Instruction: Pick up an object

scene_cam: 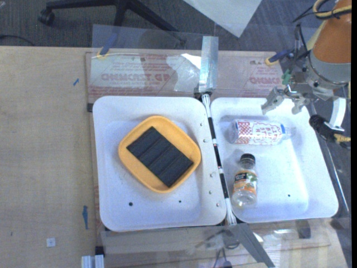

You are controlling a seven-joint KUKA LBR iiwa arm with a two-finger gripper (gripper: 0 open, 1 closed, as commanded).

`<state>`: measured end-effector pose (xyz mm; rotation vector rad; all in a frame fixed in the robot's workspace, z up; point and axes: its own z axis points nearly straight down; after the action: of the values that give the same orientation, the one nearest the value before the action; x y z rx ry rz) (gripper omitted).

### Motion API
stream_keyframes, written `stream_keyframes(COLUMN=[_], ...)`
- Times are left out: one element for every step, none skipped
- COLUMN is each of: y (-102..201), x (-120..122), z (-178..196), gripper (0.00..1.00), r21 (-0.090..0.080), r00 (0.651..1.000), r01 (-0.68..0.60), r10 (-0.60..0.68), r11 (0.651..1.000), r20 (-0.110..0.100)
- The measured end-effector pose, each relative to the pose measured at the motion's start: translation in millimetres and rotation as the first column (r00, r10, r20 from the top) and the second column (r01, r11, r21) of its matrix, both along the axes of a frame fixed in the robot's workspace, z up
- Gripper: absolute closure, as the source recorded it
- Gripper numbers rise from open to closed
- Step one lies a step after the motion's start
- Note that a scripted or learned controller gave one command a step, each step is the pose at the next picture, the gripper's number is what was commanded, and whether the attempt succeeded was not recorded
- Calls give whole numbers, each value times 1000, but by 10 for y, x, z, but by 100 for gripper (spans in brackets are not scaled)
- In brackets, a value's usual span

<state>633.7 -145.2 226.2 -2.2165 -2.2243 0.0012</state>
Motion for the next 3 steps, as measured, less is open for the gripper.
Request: stream_keyframes(y=[-293,-366,-487], x=[-70,104,36], z=[-476,-899,-964], gripper=[0,0,0], r21=[0,-15,-26], r00=[999,989,965], r01=[-41,-137,-257], r10=[41,138,258], r11=[999,990,966], r20=[0,45,51])
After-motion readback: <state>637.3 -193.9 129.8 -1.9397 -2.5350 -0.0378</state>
